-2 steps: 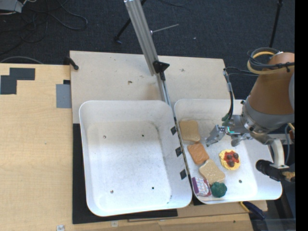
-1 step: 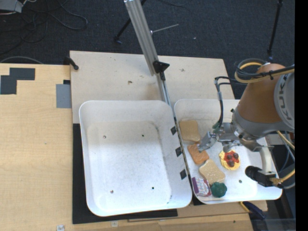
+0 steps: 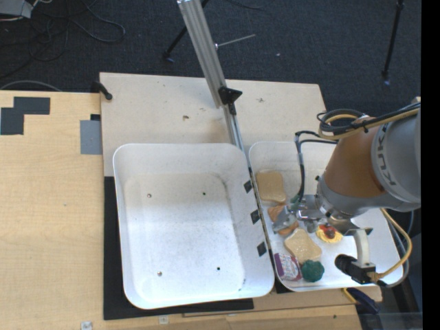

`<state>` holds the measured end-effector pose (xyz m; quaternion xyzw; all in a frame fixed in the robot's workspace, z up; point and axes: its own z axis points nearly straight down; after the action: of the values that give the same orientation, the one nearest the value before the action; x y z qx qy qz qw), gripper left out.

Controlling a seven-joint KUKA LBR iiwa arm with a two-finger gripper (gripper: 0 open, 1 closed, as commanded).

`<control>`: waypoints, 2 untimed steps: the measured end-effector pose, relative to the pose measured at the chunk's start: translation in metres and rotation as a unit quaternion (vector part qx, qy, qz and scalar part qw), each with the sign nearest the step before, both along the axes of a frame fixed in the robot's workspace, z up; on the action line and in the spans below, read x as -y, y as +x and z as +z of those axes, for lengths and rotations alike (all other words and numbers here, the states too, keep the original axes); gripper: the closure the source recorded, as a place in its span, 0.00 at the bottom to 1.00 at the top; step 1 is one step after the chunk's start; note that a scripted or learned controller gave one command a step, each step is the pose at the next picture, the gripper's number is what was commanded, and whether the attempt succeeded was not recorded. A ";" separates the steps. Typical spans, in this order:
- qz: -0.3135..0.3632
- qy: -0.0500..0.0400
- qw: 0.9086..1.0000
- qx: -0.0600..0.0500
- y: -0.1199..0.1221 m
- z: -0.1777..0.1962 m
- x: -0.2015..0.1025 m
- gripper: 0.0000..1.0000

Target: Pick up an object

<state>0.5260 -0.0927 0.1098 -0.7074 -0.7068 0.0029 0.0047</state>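
Note:
The right bin (image 3: 313, 158) holds several small objects. A tan block (image 3: 270, 184) lies near its left wall, with an orange piece (image 3: 277, 214) just below it. Another tan block (image 3: 303, 247) sits lower down, beside a dark green ball (image 3: 313, 271) and a purple-and-white packet (image 3: 287, 267). A red and yellow item (image 3: 330, 234) lies under the wrist. My gripper (image 3: 300, 219) hangs low over the middle of this bin, between the orange piece and the lower tan block. Nothing is visibly held in it.
The left bin (image 3: 137, 158) is large and shallow, with a few dark specks on its floor. A grey metal rail (image 3: 206, 50) slants from the top down to the divider between the bins. The arm's grey and orange body (image 3: 364, 167) covers the right bin's right side.

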 end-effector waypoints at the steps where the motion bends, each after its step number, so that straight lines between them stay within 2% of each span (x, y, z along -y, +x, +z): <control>1: -0.001 -0.001 1.000 0.005 0.001 -0.017 0.000 0.00; 2: -0.004 0.000 1.000 0.005 0.000 -0.007 0.001 1.00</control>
<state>0.5263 -0.0940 0.1031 -0.7101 -0.7041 0.0000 0.0012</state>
